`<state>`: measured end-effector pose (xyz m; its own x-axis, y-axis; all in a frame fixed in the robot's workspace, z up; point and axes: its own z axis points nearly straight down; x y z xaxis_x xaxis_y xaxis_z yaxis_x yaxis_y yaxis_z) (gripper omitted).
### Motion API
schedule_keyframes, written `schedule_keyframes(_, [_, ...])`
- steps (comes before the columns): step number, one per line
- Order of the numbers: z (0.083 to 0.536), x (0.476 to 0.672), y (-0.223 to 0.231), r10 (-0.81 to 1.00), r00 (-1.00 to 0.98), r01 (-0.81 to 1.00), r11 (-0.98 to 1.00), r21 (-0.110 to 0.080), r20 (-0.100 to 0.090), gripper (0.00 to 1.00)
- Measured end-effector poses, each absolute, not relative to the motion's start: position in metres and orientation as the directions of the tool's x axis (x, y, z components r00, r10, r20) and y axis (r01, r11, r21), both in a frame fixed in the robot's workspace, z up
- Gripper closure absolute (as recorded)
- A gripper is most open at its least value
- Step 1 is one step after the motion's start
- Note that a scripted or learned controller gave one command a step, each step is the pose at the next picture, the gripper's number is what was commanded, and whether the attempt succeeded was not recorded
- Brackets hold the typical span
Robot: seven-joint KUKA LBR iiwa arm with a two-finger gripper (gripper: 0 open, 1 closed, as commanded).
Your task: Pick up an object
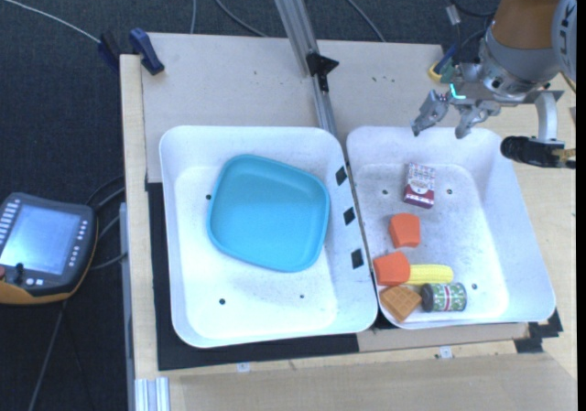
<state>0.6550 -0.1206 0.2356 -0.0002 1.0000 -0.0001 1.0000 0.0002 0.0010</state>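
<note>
Camera view: the gripper (pixel 446 124) hangs open and empty over the far rim of the right bin (pixel 513 217). The nearest object, a red-and-white box (pixel 420 186), lies in that bin, nearer and slightly left of the gripper, its long axis running near–far.

Handheld control pendant (pixel 41 249) on dark floor, blue clamp (pixel 146 50) at bench corner

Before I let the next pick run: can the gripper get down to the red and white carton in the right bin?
Probably yes. The gripper hangs open above the right bin's far rim, and the red and white carton lies just below it, clear of the orange blocks, with nothing over it.
</note>
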Motion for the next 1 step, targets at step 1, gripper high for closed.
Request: schedule_keyframes(1, [0.2355,0.655,-0.1206,1.0,0.0,1.0,0.0,0.001,0.0,0.0])
